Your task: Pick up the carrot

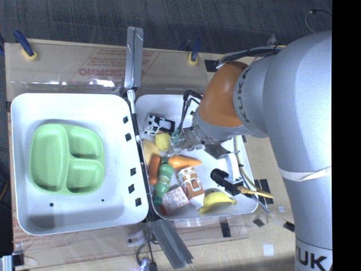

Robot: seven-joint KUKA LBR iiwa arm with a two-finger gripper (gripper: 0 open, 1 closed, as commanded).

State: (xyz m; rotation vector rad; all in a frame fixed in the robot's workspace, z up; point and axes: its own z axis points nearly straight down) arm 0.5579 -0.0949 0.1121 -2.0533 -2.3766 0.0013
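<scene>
We see the orange tapered carrot [183,162] lying just below the tool [181,141] in the picture, long axis crosswise, tip pointing away from the arm; we cannot tell the tool's opening.

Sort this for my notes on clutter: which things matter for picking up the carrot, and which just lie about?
Job: carrot; gripper; right bin.

Lying about: green bottle; banana; lemon; green plate in left bin.
</scene>
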